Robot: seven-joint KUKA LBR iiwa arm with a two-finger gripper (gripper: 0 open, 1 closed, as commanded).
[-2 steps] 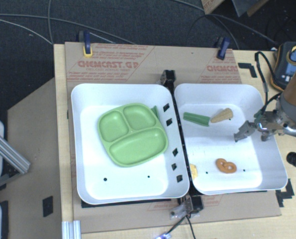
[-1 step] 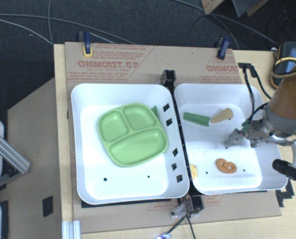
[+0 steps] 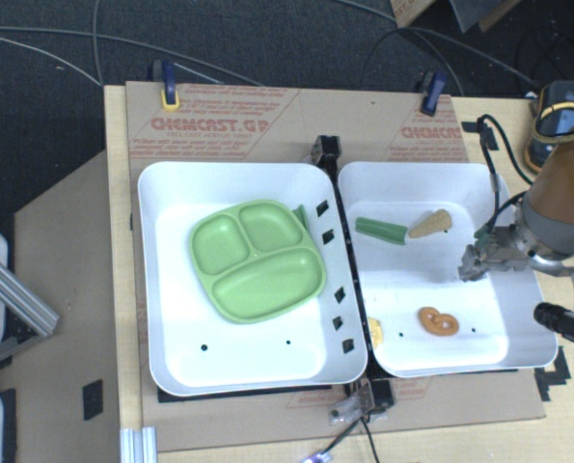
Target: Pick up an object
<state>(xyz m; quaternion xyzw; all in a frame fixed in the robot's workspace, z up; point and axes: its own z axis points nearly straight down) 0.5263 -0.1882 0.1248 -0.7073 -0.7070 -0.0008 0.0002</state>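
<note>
Three small objects are seen in the right bin. A brush with a green handle and a tan head lies across the far part of the bin floor, its head pointing toward the right wall. An orange pretzel-shaped object rests on the near part of the floor, well apart from the brush. A small yellow piece lies against the bin's left wall, near the pretzel-shaped object. The gripper is positioned low over the right side of the same bin, between the brush head and the pretzel-shaped object and touching neither; whether its jaws are open or closed cannot be told, and nothing is seen held. The arm enters from the right, its orange band visible above the wrist. In the left bin a green divided plate with three compartments is seen lying flat. Both bins rest on a cardboard sheet, fixed by two blue clamps at its far edge.
</note>
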